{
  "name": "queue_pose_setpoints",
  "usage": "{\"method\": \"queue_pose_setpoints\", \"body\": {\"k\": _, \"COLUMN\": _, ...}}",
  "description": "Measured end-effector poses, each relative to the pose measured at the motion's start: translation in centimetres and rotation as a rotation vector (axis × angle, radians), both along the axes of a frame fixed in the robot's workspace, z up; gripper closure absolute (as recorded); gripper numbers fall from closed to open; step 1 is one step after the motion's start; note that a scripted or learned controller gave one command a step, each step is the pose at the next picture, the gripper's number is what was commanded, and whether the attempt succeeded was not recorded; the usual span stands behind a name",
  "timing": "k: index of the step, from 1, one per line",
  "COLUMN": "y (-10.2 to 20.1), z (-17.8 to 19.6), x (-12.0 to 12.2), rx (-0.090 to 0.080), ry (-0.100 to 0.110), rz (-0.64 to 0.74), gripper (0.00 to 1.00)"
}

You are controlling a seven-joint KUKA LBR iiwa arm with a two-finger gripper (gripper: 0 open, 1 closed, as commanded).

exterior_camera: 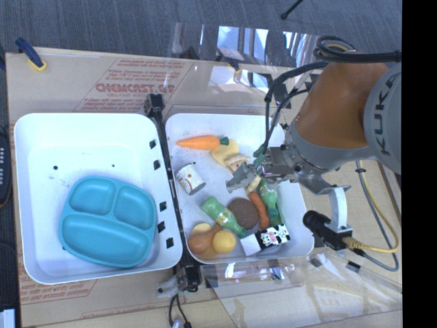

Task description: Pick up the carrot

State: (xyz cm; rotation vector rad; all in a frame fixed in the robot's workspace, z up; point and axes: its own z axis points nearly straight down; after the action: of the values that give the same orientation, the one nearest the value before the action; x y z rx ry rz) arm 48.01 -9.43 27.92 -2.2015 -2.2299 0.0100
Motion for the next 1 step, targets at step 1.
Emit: {"method": "queue_pose_setpoints", "body": {"k": 1, "y": -2.29, "z": -4.83, "x": 8.02, "rx": -0.001, "ry": 0.000, "rz": 0.137, "gripper": 0.00}}
